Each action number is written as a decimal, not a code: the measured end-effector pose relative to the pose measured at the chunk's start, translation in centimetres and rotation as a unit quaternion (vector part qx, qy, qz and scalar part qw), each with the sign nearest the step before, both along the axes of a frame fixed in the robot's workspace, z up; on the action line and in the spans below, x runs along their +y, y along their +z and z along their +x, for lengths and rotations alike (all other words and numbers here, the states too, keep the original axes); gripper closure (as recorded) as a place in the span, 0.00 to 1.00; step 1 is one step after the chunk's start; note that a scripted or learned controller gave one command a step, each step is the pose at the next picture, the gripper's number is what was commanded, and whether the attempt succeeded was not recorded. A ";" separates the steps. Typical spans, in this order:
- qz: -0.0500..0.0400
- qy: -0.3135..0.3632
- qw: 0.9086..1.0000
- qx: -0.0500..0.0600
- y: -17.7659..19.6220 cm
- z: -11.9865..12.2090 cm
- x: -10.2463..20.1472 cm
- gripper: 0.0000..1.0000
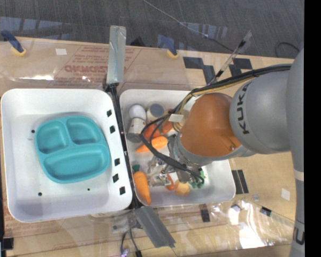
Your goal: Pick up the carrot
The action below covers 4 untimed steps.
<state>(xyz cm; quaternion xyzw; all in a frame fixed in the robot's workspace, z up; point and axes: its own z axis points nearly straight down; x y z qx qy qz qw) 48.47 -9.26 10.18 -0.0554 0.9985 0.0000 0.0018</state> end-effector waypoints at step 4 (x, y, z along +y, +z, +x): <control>0.001 -0.019 1.000 0.008 1.1 4.9 -1.1 1.00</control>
